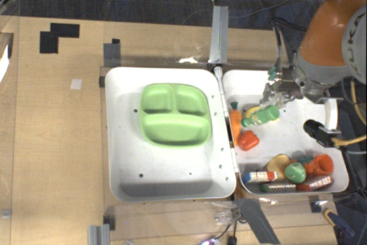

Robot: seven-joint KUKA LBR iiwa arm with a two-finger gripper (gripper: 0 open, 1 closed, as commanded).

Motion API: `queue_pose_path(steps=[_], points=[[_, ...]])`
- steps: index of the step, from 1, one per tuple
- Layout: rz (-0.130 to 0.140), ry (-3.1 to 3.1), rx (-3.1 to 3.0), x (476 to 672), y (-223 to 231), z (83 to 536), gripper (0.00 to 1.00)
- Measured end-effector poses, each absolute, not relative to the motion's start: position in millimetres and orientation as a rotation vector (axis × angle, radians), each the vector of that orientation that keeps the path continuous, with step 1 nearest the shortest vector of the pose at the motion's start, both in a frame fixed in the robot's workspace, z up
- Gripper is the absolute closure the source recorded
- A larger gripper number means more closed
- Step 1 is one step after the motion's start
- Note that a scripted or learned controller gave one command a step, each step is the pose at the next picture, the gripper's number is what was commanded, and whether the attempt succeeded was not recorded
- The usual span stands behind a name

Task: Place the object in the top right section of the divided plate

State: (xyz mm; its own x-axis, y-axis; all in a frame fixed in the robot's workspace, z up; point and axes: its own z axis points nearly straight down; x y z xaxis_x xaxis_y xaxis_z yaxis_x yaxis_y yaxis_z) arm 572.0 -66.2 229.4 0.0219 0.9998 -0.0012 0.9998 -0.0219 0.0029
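Observation:
A green divided plate point(175, 113) lies in the left bin point(123, 140), with two small sections at the back and one wide section in front. Its top right section point(191, 100) holds nothing. My gripper point(275, 96) hangs over the back of the right bin point(341, 178). Directly beneath it, touching or nearly so, is a green bottle-like object point(265, 116) with a yellowish end pointing left. Whether the gripper holds that object is not visible.
In the right bin lie an orange carrot point(235, 122) against the left wall, a red pepper point(248, 140), and along the front several items, among them a green ball point(295, 172), an orange toy point(321, 166) and a white tube point(264, 176). A metal divider point(218, 37) stands behind the bins.

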Motion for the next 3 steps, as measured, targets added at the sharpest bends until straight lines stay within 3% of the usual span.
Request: queue_pose_path(steps=[1, 2, 3], points=[[0.001, 1.944, 2.466, 617.3, -33.4, 183.6, 1.0], [0.001, 2.017, 2.407, 669.3, 41.1, 183.5, 1.0], [0.004, 2.206, 2.234, 669.5, 107.6, 184.7, 1.0]])
